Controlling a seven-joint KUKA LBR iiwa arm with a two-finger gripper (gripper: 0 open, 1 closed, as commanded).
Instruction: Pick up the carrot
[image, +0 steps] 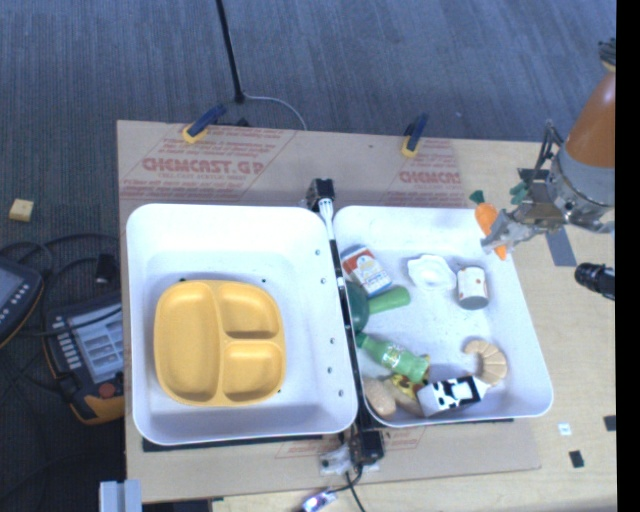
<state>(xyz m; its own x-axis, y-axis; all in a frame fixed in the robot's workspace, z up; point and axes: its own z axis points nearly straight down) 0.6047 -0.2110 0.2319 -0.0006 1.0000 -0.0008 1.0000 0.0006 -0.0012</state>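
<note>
The two-finger gripper (512, 226) hangs above the upper right corner of the right-hand shallow white bin (530, 330), its metal fingers pinching the small orange carrot with a green top (489, 221). The carrot is lifted clear of the bin floor and lies across the bin's right rim, green end uppermost. Above the gripper rises the grey arm with its orange band (598, 125), entering from the right.

Inside the same bin, nearest the gripper, stand a small white cylinder (472, 286) and a white crumpled piece (429, 270). Further left lie a red and blue carton (367, 271) and a green bottle (392, 356); a tan round slice (487, 360) and a black-and-white block (450, 393) rest near the front edge.

The left-hand white bin (160, 235) bears a yellow three-compartment plastic tray (218, 340). Both bins sit on a brown cardboard sheet (290, 165).
</note>
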